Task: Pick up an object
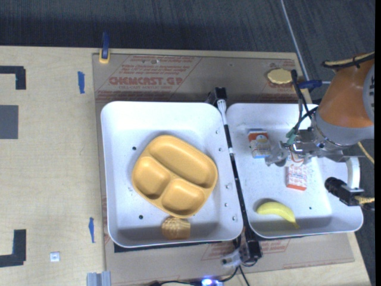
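While the gripper [278, 158], its opening impossible to judge, hovers over the right bin [345, 222], that bin lists one banana [276, 211] at lower centre and two small cartons [258, 143]; left bin [113, 159]: one yellow tray [174, 174], one brown ball [176, 227].

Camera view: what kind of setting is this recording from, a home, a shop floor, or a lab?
Most likely a robotics lab bench set up for bin-picking trials. Two shallow white bins, left and right, sit side by side on cardboard, holding toy-like items such as a yellow compartment tray and a banana.
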Controlling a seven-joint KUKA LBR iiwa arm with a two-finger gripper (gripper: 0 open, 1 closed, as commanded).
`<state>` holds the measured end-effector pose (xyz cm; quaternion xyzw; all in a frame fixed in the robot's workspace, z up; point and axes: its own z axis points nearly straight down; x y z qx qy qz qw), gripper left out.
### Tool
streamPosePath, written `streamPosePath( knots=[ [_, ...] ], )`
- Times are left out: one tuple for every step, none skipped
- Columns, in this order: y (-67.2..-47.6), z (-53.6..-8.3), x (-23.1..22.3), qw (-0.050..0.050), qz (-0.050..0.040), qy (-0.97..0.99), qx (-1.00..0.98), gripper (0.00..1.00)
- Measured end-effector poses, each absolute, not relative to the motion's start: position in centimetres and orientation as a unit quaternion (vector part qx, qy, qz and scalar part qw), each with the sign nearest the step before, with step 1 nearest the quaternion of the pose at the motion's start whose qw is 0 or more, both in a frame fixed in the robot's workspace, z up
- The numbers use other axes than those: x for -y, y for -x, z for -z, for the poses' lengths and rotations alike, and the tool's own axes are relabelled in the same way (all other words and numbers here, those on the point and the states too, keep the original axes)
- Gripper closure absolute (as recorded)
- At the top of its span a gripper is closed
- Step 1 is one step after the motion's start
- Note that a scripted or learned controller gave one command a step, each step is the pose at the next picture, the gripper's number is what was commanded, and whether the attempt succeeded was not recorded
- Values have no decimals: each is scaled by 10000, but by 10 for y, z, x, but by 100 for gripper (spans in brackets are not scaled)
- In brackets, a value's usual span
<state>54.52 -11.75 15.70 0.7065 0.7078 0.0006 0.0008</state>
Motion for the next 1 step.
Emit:
streamPosePath(
  knots=[
    [-548, -185, 35, 8, -9, -7066, -7076, 100]
  ],
)
